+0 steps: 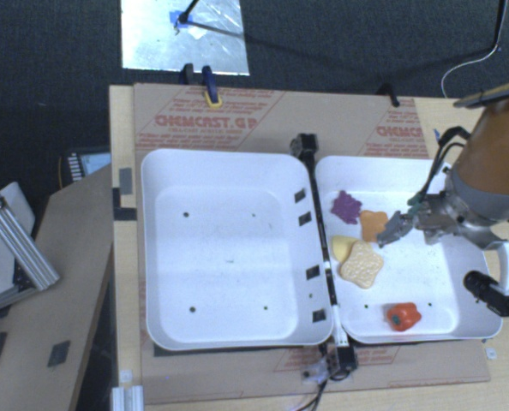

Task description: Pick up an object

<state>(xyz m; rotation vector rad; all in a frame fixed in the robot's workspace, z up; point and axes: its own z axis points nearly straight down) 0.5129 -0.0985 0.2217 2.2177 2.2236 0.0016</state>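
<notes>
Red pepper toy lies untouched near the right bin's front edge. Above mid-bin, the gripper hovers just beside the orange piece, fingers spread, pinching nothing; the pick remains undone.

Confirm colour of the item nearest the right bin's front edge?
Red-orange, with a dark spot; seen in camera view.

The grey arm with its orange band is cut off by the right edge, its dark two-finger gripper overlaps the flat orange piece, and finger spacing is indistinct.
</notes>
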